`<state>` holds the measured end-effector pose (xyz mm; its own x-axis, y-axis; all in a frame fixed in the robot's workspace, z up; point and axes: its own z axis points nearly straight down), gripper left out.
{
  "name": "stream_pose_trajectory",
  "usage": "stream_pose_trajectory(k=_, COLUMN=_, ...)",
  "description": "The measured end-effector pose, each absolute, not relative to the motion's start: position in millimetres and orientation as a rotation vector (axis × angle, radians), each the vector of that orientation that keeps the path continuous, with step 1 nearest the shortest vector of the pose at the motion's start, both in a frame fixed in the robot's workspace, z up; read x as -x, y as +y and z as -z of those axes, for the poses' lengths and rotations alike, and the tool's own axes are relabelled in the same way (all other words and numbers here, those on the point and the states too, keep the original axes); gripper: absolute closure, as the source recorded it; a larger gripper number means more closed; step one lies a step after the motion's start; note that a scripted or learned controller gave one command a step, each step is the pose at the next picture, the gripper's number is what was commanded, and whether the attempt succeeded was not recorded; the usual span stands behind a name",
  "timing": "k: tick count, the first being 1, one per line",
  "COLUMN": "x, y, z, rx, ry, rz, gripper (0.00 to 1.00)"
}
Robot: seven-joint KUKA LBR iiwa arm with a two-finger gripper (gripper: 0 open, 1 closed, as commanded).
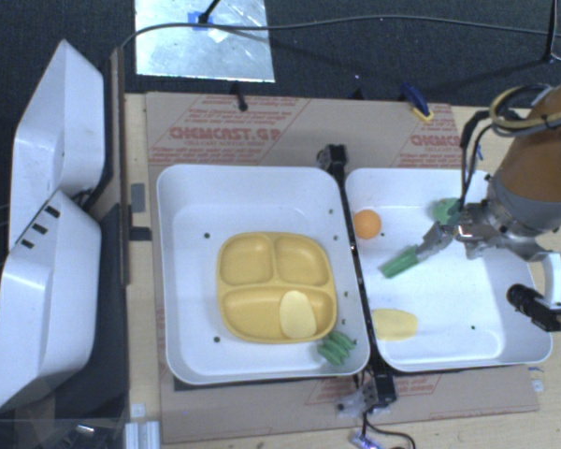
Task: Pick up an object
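Camera view: arm (542, 171) reaches in from the right, over the right bin (477, 340). Gripper (434, 241) sits low in that bin, tips right at the upper end of a green stick (399, 264) lying at a slant on the bin floor. Can't tell whether the stick is actually between the tips or just beside them, and can't tell the finger gap either: too small and dark.

Other candidates in the right bin: orange ball (366, 224) near the divider, well clear of the gripper; pale yellow piece (394, 324) lower down; a second green bit (446, 210) tucked up against the wrist.

Left bin (182, 279) holds a yellow tray (252, 293) with compartments, a yellow oval (297, 314) in its lower right one, and a green ridged piece (337, 347) by the bin's bottom right corner.

Step, as I read it: at the grasp on the stick, not lifted. Next move needs a firm close across the stick, then a straight lift. It's slanted and thin, so it could pivot out or skid on the slick floor.

Surroundings: bins sit on a cardboard sheet (262, 129) with red lettering, on a wood bench; dark carpet around. Shiny metal plate (204, 21) at top, white housings (51, 232) at left, cables trailing across.
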<state>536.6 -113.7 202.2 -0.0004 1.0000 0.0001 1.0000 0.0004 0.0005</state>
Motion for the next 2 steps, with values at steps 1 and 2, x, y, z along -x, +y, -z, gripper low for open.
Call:
stream_pose_trajectory(k=1, x=-552.5, y=-128, z=-205, rx=-2.221, ry=2.22, rz=-0.001, gripper=0.0)
stream_pose_trajectory(k=2, x=-581.3, y=-138, z=-209, rx=-2.219, ry=2.221, rz=-0.002, gripper=0.0)
